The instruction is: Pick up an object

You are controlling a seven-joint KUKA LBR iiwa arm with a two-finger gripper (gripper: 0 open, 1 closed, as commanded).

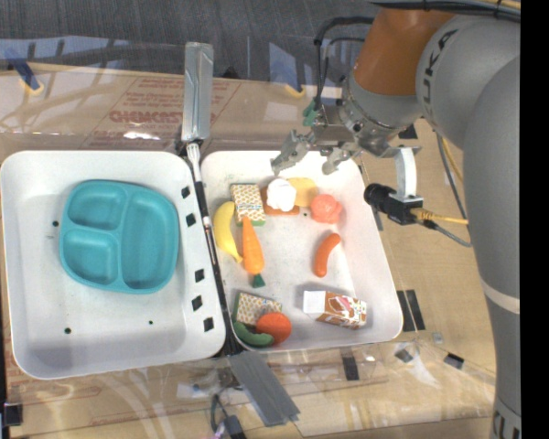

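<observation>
**Tool above far edge of right bin, nothing held**

Tomato (274,326) and carton (340,309) sit at the near rim. My tool (311,159) hangs spread wide and empty. I judge the white ball (281,193) likeliest: just nearside of the fingers, round, smooth, touching the yellow piece (302,188).

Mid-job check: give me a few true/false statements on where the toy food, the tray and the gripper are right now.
1. The teal divided tray lies in the left bin. True.
2. The gripper holds the banana. False: its open fingers hold nothing, above the right bin's far edge.
3. The carrot lies beside the banana. True.
4. The sausage lies in the left bin. False: it lies in the right bin.
</observation>
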